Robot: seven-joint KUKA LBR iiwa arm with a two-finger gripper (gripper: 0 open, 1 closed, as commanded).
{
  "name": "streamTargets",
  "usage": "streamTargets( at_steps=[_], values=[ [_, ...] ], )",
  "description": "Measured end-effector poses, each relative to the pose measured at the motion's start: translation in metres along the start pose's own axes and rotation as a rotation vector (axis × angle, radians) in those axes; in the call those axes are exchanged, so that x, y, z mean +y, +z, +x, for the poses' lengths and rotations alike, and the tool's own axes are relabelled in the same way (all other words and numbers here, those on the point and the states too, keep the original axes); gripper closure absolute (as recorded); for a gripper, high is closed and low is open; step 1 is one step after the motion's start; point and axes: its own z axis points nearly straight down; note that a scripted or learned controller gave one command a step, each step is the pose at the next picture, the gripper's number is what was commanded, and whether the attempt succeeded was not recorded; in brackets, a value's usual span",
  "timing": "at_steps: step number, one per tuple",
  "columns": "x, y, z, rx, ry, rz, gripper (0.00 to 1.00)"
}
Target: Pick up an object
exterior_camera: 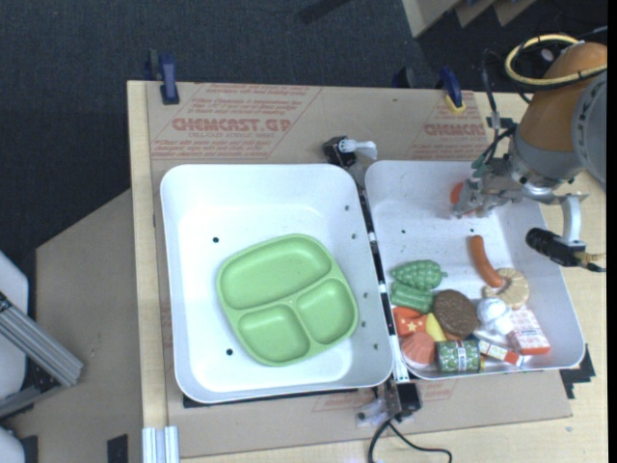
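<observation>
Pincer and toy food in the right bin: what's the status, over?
Pincer low over right bin's back end, by something orange-red; grip unclear. Toy food pile sits at bin's front end, apart from pincer. Green tray alone in left bin.

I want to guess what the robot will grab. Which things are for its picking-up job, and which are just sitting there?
For the job:
gripper, over the right bin's far end
toy food pile: sausage, green bumpy piece, brown patty, small can

Just sitting there:
green divided plate in the left bin
blue clamps on the bench edge
</observation>
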Motion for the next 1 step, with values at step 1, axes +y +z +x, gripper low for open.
streamTargets(
  at_steps=[1],
  values=[
    [0.0110,0.0047,0.0621,0.000,0.003,0.045,1.00]
  ],
)
